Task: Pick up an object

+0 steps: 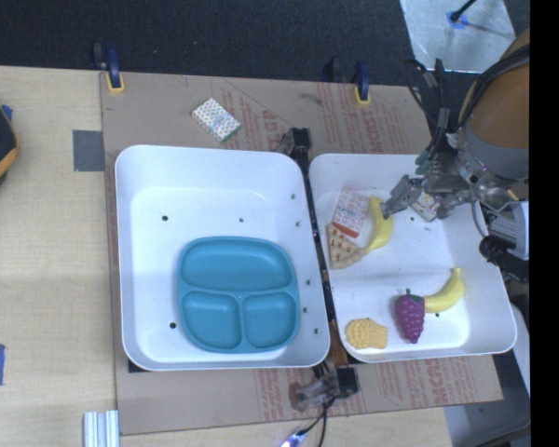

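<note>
The tool [412,196] hangs at the upper right over the right bin [484,343], beside a banana [380,225] (its grip state: cannot tell).

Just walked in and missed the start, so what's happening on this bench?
A grey robot arm with an orange band reaches into the right white bin, its claw hovering above the upper yellow toy banana. Nothing shows between its fingers. Nearby lie a waffle-patterned toy wedge, a purple toy grape bunch, a second banana and a yellow corn piece. The left white bin holds a blue divided tray.
</note>
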`<state>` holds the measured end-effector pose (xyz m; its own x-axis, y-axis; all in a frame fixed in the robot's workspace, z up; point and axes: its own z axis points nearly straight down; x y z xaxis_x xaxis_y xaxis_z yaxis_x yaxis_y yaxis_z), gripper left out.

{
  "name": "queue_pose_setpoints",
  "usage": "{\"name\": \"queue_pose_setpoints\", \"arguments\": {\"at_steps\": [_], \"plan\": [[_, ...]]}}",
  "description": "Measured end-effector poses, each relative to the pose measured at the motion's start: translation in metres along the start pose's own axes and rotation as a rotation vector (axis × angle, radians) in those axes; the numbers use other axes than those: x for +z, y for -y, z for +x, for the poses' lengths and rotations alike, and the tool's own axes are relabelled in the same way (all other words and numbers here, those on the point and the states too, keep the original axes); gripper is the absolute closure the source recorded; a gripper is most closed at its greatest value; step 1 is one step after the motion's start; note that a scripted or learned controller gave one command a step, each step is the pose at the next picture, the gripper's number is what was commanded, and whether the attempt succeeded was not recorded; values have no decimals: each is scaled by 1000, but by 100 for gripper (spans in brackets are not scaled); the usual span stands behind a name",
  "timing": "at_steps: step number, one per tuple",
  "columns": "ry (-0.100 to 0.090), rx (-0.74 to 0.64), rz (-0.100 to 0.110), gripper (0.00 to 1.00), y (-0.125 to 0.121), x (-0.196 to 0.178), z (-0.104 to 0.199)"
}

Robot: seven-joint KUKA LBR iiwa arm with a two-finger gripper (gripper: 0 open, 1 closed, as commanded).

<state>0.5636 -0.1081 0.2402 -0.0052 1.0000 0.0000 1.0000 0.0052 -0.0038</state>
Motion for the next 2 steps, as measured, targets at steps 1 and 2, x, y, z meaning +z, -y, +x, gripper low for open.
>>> {"name": "queue_pose_setpoints", "arguments": {"at_steps": [1,2], "plan": [[1,-1,1,0,-31,149,3],[0,0,-2,0,-82,148,-22]]}}
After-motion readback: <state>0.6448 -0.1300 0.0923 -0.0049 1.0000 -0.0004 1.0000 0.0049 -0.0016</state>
